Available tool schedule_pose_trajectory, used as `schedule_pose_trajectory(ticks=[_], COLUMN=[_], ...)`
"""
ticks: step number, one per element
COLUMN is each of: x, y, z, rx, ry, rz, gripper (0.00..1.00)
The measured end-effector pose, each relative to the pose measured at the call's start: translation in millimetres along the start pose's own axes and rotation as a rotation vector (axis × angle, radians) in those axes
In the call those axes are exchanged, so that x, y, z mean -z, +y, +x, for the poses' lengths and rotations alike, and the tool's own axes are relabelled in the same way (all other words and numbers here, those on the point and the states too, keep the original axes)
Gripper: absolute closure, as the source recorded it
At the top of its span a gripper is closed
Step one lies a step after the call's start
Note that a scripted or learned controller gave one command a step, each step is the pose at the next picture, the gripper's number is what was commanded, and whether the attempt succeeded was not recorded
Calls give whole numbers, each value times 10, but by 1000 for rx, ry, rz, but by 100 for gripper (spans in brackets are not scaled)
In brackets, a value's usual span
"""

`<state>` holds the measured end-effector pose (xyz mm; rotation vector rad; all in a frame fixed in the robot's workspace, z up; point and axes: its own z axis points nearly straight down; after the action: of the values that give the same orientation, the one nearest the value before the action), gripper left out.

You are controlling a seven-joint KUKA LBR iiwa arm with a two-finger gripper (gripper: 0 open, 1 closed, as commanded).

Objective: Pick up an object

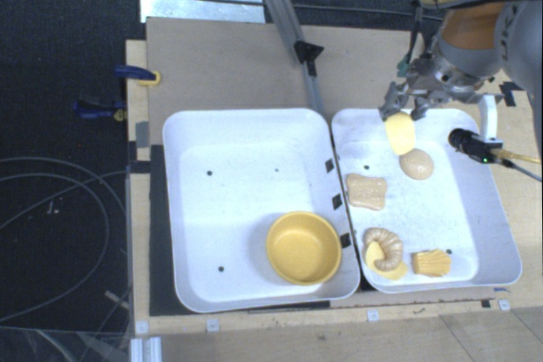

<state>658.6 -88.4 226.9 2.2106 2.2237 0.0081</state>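
Overhead, the gripper point(404, 108) is closed on a pale yellow object point(400, 133) above the right bin point(501, 242); that bin holds four food pieces; the left bin point(195, 182) holds a yellow bowl point(303, 247).

a pale yellow rounded object point(400, 133) is hanging tilted between the gripper point(402, 108) fingers, sitting up over the far end of the right bin point(488, 208), just above a beige lump point(416, 164).
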Motion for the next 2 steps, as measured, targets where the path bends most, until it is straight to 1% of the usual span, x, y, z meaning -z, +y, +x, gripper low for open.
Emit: schedule_pose_trajectory(ticks=[1,2], x=[8,117], y=[9,-82], z=[1,487], rx=[1,4], ry=[0,3], rz=[5,6], gripper=[100,100])
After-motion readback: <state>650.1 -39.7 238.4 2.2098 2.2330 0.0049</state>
